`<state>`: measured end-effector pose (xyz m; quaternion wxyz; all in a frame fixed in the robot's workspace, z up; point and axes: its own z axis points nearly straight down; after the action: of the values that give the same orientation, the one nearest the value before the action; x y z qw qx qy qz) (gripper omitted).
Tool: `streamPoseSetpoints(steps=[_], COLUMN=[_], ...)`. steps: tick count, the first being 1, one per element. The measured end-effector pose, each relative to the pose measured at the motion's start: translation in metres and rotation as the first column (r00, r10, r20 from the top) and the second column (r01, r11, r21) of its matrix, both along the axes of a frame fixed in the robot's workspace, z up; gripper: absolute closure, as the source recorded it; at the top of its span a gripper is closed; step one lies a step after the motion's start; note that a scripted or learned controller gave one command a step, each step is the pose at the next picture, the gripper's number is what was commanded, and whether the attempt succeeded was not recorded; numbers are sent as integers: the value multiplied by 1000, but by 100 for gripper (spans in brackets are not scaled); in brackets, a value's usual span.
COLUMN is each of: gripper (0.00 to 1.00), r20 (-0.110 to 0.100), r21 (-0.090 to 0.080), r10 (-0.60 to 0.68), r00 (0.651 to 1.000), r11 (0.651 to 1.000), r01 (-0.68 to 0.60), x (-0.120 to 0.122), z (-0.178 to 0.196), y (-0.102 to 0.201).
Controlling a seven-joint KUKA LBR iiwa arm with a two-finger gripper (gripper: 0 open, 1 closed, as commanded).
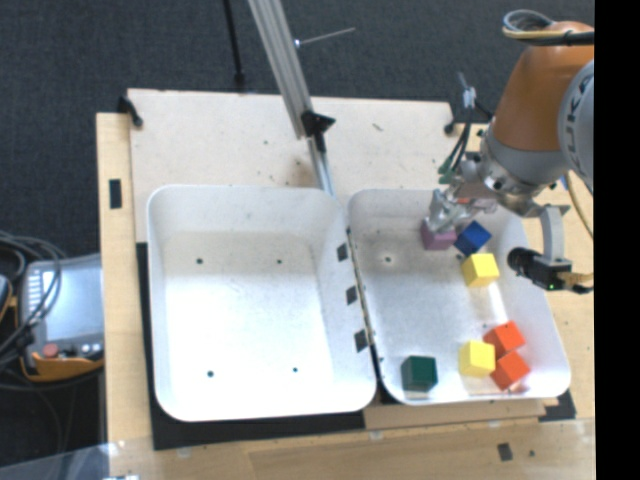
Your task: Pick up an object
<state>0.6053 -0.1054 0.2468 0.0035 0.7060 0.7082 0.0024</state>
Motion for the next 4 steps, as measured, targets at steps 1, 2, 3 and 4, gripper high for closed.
streamPoseSetpoints(steps=[1, 2, 3, 4], gripper=[100, 100, 100, 100], r20=[0, -7, -9, -9], r21=[0, 2, 2, 1], r10=[2, 2, 3, 2], r00=[1000, 1000, 1000, 1000], r11=[1000, 1000, 1000, 1000], r01=[-2, -2, -3, -2], x=[1, -18, -26, -46], z=[55, 52, 31, 21], y=[-1, 49, 100, 137])
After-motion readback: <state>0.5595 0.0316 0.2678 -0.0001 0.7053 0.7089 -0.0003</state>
